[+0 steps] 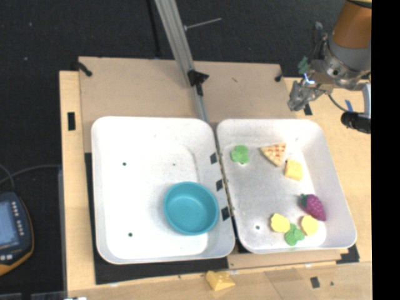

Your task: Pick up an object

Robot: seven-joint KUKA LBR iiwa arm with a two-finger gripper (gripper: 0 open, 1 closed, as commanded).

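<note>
At far left, on the dark floor beside the surface (75,280), a handheld pendant (12,233) with a small screen and an orange underside, cable trailing up from it. On the tan surface, two shallow white bins side by side, touching along their inner rims. Left bin (125,142): a teal bowl (190,207), upright, sitting toward the near right corner, close to the shared edge. Behind the bins, a grey metal post (178,39) slanting up and to the left, its foot near the seam between them. At the surface's near edge, just in front of that seam, a yellow cheese-like wedge (219,280) lying outside both bins. Right bin (319,133): a green leafy piece (240,155) near the far left corner; to its right an orange pizza slice (274,153), with a pale yellow chunk (293,170) just beside and in front of it; by the right wall a bunch of purple grapes (314,207); along the near side a yellow piece (280,222), a green piece (292,235) and another yellow piece (310,225) clustered together, touching or nearly so. At upper right, the grey arm with its orange band (351,24), the claw (300,97) hanging beyond the right bin's far corner, well apart from every item; cannot tell whether apart or together, nothing visible in it.
</note>
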